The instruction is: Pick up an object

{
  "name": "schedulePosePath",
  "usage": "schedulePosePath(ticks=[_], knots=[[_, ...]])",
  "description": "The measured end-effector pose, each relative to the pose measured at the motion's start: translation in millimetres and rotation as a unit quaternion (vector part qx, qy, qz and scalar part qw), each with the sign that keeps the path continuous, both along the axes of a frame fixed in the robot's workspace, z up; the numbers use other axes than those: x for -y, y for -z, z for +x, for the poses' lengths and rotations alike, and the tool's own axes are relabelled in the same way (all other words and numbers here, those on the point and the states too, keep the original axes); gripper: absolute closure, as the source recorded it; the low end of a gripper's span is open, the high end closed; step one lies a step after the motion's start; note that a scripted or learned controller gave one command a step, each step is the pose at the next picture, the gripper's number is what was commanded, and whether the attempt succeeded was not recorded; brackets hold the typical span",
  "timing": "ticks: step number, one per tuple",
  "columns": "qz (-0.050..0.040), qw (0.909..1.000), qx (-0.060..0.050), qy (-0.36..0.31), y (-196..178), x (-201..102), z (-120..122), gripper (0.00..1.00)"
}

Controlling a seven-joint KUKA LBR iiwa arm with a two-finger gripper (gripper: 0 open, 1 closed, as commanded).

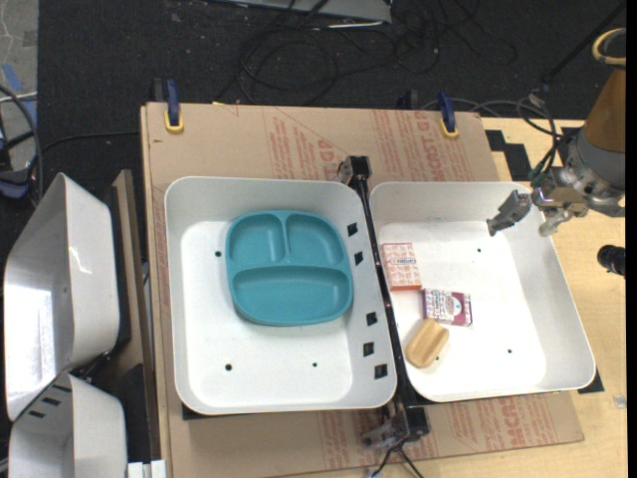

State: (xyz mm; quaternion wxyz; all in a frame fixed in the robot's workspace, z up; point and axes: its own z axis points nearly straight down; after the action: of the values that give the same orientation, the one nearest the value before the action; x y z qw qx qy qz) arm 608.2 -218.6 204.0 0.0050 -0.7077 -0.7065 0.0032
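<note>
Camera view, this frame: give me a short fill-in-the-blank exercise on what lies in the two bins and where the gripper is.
1. The teal divided plate lies in the ____ bin.
2. The tan bread-like piece lies in the ____ bin.
3. The plate has ____ compartments.
4. The gripper with its open fingers hangs over the right bin's ____ corner, holding nothing.

Missing words: left; right; three; upper right
</note>
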Motion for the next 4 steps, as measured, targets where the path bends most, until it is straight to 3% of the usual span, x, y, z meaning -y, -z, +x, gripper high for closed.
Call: schedulePosePath(ticks=[1, 3, 4], knots=[[-0.0014, 1.0, 0.006, -0.001, -6.7, -0.4, 3.1, 0.0], [-0.0005, 1.0, 0.003, -0.001, 110.4, -15.9, -6.5, 0.0], [-0.0015, 1.0, 0.005, -0.001, 111.5, -16.1, -6.2, 0.0]])
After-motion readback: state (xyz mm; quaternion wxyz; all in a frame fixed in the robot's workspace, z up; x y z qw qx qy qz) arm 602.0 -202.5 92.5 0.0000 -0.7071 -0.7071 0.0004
